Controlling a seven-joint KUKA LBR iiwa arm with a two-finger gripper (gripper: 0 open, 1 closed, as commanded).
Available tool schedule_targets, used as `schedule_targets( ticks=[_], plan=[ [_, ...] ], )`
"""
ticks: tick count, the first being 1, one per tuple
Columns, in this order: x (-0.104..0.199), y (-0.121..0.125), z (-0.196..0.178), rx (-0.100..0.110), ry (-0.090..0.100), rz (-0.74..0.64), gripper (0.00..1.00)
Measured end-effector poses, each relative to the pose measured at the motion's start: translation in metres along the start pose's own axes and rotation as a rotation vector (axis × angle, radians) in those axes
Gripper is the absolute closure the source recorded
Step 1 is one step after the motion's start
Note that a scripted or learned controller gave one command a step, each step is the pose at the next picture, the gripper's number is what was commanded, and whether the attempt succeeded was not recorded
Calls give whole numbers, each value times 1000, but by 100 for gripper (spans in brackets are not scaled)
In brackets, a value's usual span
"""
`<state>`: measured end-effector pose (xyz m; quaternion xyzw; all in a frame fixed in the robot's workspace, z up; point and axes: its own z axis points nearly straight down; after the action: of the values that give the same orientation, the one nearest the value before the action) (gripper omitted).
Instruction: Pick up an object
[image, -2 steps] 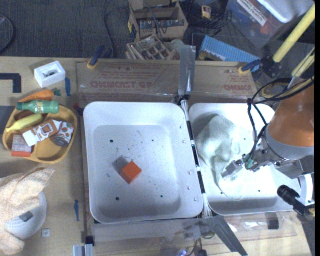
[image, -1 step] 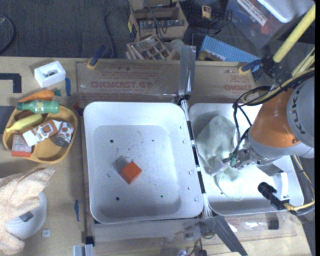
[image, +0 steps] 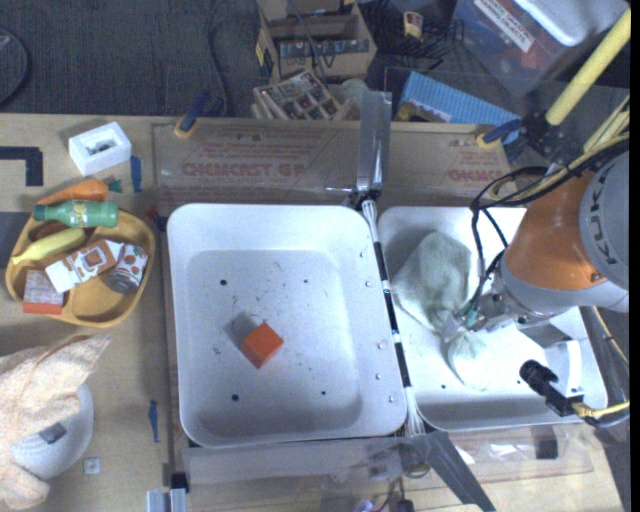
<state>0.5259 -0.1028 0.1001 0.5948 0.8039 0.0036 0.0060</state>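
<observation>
The gripper (image: 468, 320) sits low on the pale green cloth (image: 437, 278) in the right bin (image: 590, 385); I cannot tell its grasp. Limp fabric could easily slip free.

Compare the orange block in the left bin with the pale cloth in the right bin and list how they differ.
The orange block is small, rigid and sharp-edged; the pale cloth is far larger, soft and crumpled.
The block is bright orange; the cloth is whitish green and nearly blends with its bin.
The block sits alone in the left bin, far from the arm; the cloth has the gripper at its lower end.
Both rest on a white bin floor.
</observation>
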Motion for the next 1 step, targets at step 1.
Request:
schedule_targets(
  ticks=[1],
  plan=[
    [-37,8,11,5,4,119,100]
  ],
)
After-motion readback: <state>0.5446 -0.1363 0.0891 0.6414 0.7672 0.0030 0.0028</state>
